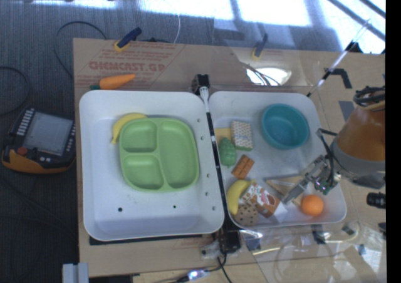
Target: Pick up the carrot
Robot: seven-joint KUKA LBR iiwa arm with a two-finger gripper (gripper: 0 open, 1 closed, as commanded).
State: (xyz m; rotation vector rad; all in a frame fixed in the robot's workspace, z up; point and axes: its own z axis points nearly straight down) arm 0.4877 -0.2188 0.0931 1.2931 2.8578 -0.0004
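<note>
Carrot [116,80] on bench behind left bin [100,169]; tray [158,153] inside

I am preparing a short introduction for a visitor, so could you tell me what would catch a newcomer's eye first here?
The green divided plate fills much of the left bin, a banana tucked at its far-left edge. The teal bowl stands out in the crowded right bin. The carrot lies on the bench outside both bins, beyond the left one.

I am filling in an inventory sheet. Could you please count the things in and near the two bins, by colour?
Green: 2, plate, small item
Yellow: 2, bananas
Orange: 3, carrot, ball, block
Teal: 1, bowl
Patterned: 2, cracker, box
Total: 10
</note>
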